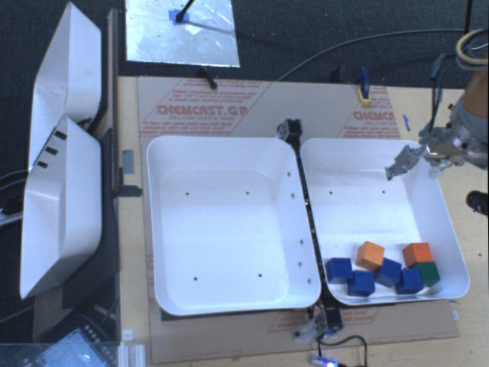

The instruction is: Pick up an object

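Hidden, cropped and unclear parts

The arm (472, 121) is cut off by the right edge, so just its wrist end and some cabling show; the hand (400, 164) is small and blurred, and the set of its fingers cannot be made out. The green block (429, 273) sits partly behind the orange-red block (417, 254) and against the right bin's wall (457, 260), so little of it shows. The blue blocks (374, 275) crowd together, one overlapping another, and their exact number is hard to tell. A device (72, 349) at the lower left corner is cropped by the bottom edge. Small clips (321, 329) beneath the bins are too tiny to identify.
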{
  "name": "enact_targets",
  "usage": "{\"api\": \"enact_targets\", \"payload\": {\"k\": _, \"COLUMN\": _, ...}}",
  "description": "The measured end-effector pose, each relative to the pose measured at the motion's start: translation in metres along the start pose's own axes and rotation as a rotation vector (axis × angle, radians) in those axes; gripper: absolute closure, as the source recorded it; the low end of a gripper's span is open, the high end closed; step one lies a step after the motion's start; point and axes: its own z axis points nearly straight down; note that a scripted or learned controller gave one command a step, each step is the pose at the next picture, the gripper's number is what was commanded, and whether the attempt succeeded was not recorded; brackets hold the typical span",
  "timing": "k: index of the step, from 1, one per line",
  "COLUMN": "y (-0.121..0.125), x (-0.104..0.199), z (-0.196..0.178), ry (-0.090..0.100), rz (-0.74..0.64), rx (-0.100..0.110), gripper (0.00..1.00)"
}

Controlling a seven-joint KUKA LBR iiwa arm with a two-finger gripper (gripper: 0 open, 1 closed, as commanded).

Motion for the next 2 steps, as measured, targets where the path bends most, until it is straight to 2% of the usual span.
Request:
{"api": "enact_targets", "payload": {"k": 1, "y": 0.001, "x": 0.000, "z": -0.003, "ry": -0.001, "rz": -0.001, "rx": -0.006, "gripper": 0.00}}
{"api": "enact_targets", "payload": {"k": 2, "y": 0.007, "x": -0.007, "z": 0.051, "ry": 0.000, "rz": 0.000, "rx": -0.002, "gripper": 0.00}}
